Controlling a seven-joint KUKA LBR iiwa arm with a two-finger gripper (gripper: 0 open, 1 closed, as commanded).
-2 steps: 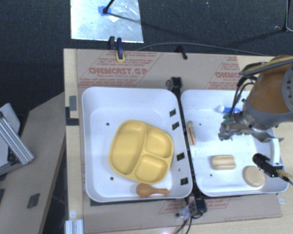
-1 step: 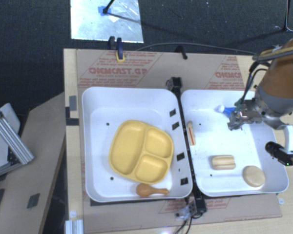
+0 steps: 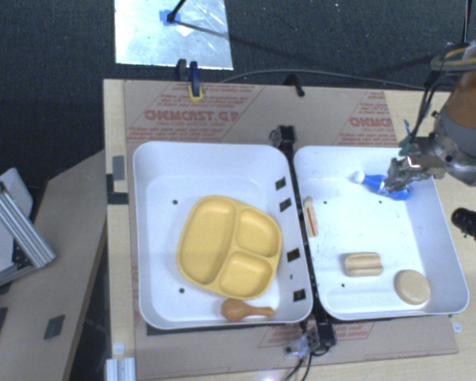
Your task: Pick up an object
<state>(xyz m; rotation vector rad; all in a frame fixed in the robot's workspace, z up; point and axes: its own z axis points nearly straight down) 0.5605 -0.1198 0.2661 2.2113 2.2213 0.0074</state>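
Tool [image 3: 398,175]: hanging low over the right end of the blue thing [image 3: 378,184], toward the far side of the right bin [image 3: 440,236]. Not managing to tell whether spread, pressed together or pinching anything, owing to blur and overlap at that spot.

Judging the risks from here:
- Possibly catching only the very end of the blue thing rather than its middle, and so risking letting it swing or slip out while lifting.
- Possibly pressing down beside it and merely nudging it along the white floor, toward the far wall close by.
- Possibly closing on nothing at all and rising bare, given how little of the blue thing is lying under the tool.
- Hardly threatening the other pieces: lying well apart in the near half are the tan roll [image 3: 362,264] and the pale round piece [image 3: 412,286]; resting against the middle wall, the orange stick [image 3: 310,217]. Sitting in the left bin [image 3: 155,213], far from any of this, the yellow plate [image 3: 230,248] and the brown drumstick [image 3: 244,310].

Arm [image 3: 464,145]: reaching in from the right edge above the counter [image 3: 222,109], bending down at the wrist, carrying its orange band [image 3: 470,101] high and pointing the tool down and leftward into the bin.
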